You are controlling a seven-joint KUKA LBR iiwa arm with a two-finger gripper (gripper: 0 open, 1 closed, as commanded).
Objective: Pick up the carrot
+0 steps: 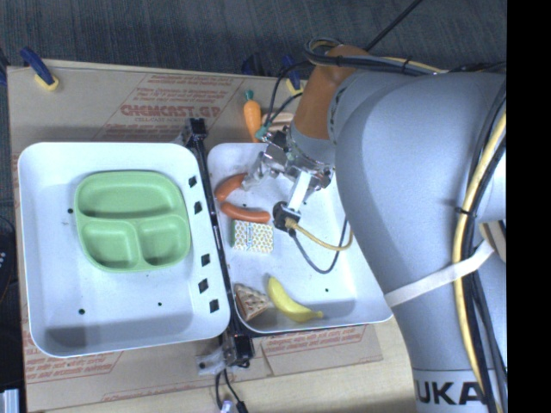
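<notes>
— Fingers first: where do they stand?

— Spread apart, I judge, with nothing between them. The grey two-finger gripper hangs low over the upper end of the right shallow white bin, tips just above the two orange-red sausages lying there.

— And the carrot?

— Outside the bins altogether. The small orange carrot with a green top lies on the brown cardboard sheet, just beyond the right bin's far rim, near the gripper but not under it.

— So which step is this?

— The approach, by my reading — no grasp made yet. The next move calls for shifting up past the rim, squaring over the carrot, then descending and closing.

— Anything else around?

— A patterned square packet, a yellow banana, a toast-like wedge; a green divided plastic tray sits in the left bin.
</notes>
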